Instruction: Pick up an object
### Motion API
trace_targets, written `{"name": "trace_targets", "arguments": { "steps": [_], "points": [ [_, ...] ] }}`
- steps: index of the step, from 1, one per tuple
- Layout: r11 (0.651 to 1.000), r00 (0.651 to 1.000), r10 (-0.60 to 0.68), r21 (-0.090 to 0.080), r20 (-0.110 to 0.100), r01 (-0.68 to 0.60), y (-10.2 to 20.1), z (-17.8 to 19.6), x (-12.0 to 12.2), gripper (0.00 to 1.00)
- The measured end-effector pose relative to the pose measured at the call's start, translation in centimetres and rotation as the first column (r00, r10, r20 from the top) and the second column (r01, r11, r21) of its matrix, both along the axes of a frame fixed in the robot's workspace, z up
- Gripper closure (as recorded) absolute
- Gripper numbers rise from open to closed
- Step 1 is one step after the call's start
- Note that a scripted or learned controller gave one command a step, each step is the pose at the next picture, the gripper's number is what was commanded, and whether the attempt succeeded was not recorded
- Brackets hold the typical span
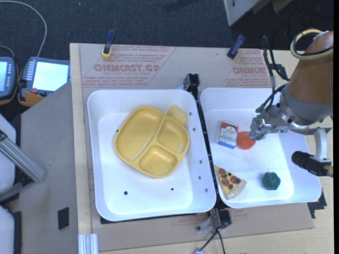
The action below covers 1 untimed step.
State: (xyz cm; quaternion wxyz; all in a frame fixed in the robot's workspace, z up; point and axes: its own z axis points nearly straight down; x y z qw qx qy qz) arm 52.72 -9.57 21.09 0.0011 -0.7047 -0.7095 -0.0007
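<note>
Metal of my tool [258, 128] sits low in the right bin [296, 194], near the middle of that bin's far half, at the end of my grey arm [310, 83] with its orange band. It touches or overlaps the red-orange ball [245, 141] from the ball's right side; I cannot tell from this slant how my tool is set, nor whether anything is gripped. Just beside the ball, toward the divider between the bins, lies a small white carton with red and blue print [228, 134]. Toward the near edge of the same bin lie a toy pizza slice [231, 182] at the near left corner and a dark green lump [271, 180] well to its right. Across the divider, the left bin [106, 194] holds a yellow divided plate [152, 141] near its centre, with a yellow corn cob [178, 115] tucked against the plate's far right rim. Both bins rest on the worktop [159, 62], a board with red printed lettering.
</note>
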Motion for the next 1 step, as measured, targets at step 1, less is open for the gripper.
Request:
{"name": "trace_targets", "arguments": {
  "steps": [1],
  "points": [
    [1.000,1.000,0.000,-0.001,0.004,0.000,4.99,1.06,1.30,1.00]
  ]
}}
